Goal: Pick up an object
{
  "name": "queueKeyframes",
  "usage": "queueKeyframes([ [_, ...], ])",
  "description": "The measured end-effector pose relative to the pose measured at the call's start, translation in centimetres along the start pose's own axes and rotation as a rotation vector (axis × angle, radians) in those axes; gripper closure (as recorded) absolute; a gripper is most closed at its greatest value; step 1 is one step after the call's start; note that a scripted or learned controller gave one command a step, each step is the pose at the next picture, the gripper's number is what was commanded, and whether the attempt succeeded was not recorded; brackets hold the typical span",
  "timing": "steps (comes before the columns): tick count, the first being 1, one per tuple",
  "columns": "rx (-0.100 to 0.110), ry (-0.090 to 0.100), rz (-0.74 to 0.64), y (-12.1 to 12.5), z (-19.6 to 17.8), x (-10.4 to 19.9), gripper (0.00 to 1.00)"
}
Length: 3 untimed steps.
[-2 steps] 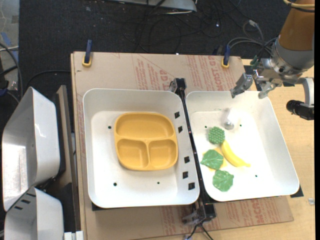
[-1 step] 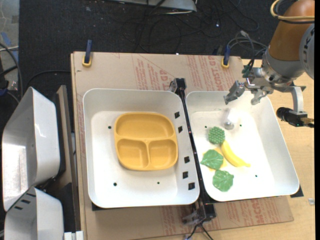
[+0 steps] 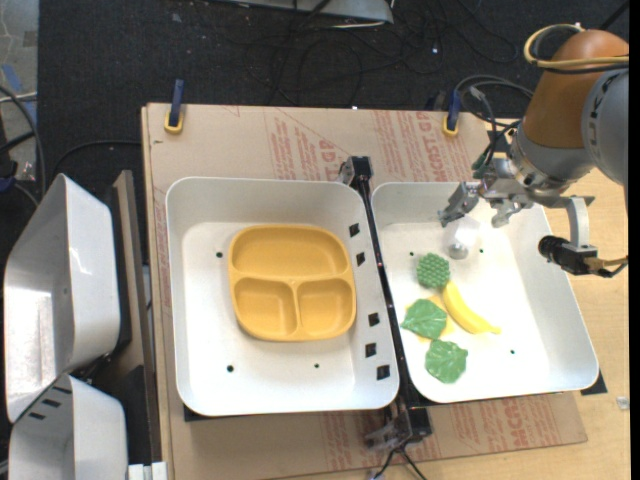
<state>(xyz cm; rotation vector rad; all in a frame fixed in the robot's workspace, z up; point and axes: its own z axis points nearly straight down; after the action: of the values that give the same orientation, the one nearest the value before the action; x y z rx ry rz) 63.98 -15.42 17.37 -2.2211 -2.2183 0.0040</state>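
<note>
One arm (image 3: 575, 98) hangs its tool (image 3: 462, 240) over the right bin (image 3: 560, 358).

High fixed camera, slanted down, both bins (image 3: 190, 268)

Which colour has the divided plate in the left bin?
Yellow-orange plate, plain, seen in the camera view.
</note>
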Motion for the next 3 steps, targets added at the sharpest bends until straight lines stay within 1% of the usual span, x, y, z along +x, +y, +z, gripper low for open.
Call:
queueKeyframes([
  [1, 0.001, 0.0, 0.0, -0.9, 5.0, -0.3, 0.0],
  [2, -0.006, -0.001, 0.0, -0.8, 3.7, -0.3, 1.0],
  [3, -0.009, -0.001, 0.001, -1.1, -0.7, -0.5, 1.0],
])
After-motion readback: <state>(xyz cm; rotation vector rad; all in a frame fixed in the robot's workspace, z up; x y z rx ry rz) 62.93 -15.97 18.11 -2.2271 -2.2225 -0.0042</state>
